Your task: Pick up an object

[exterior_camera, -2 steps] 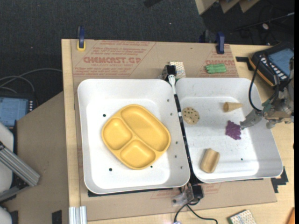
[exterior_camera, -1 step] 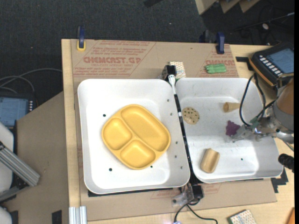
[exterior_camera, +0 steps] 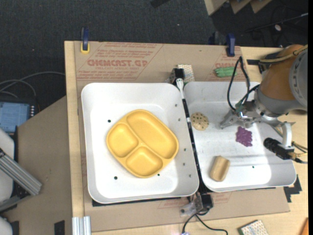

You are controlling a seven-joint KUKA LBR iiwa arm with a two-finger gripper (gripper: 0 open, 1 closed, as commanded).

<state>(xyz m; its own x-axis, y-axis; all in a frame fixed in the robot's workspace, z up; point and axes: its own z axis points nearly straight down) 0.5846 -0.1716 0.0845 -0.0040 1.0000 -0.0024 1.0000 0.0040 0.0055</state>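
Purple object [exterior_camera: 244, 136]: lies in the right bin [exterior_camera: 274, 177], just below the tool.
Tool [exterior_camera: 238, 118]: over the right bin, fingers spread, nothing between them.
Cookie [exterior_camera: 199, 121]: near the bins' divide.
Tan cylinder [exterior_camera: 219, 168]: right bin's front.
Yellow tray [exterior_camera: 142, 142]: left bin [exterior_camera: 98, 170].
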